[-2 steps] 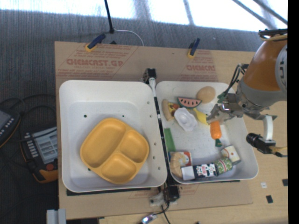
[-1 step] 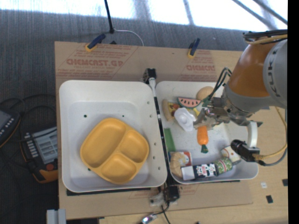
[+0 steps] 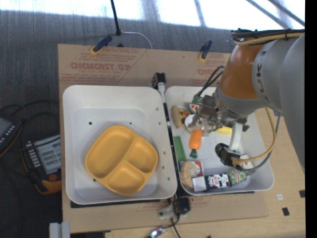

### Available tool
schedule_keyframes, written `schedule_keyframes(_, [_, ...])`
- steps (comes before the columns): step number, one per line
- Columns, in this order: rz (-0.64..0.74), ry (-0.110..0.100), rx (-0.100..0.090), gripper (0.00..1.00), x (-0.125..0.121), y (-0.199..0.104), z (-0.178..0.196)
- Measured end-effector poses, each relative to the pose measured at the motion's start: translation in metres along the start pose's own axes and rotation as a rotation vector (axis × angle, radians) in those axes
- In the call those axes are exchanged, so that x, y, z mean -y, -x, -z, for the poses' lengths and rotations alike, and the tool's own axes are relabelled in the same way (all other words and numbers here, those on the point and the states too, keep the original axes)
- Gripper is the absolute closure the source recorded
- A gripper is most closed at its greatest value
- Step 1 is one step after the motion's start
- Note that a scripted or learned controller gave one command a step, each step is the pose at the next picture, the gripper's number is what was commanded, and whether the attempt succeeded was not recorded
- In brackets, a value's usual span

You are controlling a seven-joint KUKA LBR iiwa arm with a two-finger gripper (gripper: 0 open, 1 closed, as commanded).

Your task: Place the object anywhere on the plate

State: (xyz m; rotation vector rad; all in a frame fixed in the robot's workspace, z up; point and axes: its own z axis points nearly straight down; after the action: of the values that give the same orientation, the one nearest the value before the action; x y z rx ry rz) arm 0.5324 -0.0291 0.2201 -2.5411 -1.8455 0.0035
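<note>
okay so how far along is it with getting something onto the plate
Nothing is delivered so far: the yellow plate in the left bin has nothing on it. The gripper is over the right bin, just above a carrot. Grasping, carrying across and placing are all left.

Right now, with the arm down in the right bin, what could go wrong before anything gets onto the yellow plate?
1. The gripper sits among crowded items, just above the orange carrot-like toy; it may nudge neighbours or come up with nothing.
2. The yellow plate lies in the other bin, past the raised divider; a low carry could clip that edge.
3. The cable loops down by the milk bottle and could snag it.
</note>
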Motion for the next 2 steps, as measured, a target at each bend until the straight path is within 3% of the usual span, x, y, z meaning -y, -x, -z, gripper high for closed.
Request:
schedule_keyframes(1, [-0.192, -0.001, 0.000, 1.00, -0.006, -0.076, -0.037])
schedule_keyframes(2, [-0.325, -0.001, 0.001, 1.00, 0.013, -0.152, -0.019])
